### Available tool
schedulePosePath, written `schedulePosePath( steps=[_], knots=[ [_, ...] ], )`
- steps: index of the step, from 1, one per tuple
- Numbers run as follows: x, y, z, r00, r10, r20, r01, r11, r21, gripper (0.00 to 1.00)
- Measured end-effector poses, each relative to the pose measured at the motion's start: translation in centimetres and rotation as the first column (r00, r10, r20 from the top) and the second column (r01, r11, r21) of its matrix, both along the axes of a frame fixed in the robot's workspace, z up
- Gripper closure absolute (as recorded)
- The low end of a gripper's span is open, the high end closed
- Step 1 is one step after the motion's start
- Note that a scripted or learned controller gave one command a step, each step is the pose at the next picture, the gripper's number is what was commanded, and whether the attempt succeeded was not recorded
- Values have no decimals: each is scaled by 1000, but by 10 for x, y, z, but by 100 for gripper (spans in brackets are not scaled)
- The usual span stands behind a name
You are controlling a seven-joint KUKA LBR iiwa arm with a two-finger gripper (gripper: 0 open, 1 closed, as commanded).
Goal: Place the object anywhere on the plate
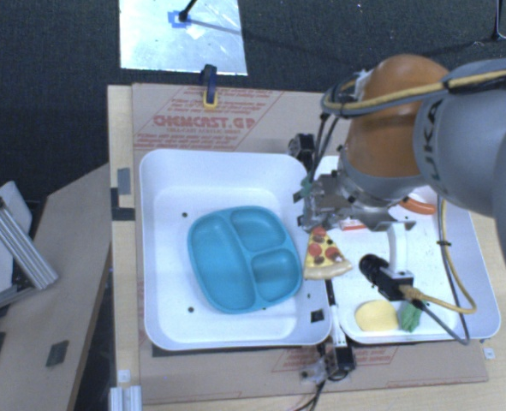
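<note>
In the left bin (pixel 163 315), the gripper (pixel 319 228) clasps the pizza slice (pixel 324 253) beside the plate (pixel 240 258).

Floor: dark carpet (pixel 47 58) with a speckled weave, filling the top and left of the view.
Floor panel: a shiny grey metal sheet (pixel 182 22) lies on the carpet at the top, with a small blue piece and a thin dark rod on it.
Tabletop: pale wood surface (pixel 73 255), angled, reaching the bottom edge.
Covering: brown cardboard sheet (pixel 205 120) with red printed lettering lies on the tabletop.
Clamp: a yellow and black clamp (pixel 210 88) sits at the cardboard's far edge.
Left edge: a ribbed aluminium bar (pixel 13 234) lies slanted beside the tabletop.
Light: even and soft, with faint shadows.
</note>
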State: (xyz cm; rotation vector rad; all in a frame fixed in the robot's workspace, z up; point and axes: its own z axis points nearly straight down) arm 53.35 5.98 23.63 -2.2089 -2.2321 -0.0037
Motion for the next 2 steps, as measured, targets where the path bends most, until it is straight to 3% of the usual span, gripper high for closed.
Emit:
schedulePosePath(
  steps=[2],
  knots=[
    [-40,91,2,1000,0,-2,0,1000,0,100]
  ],
)
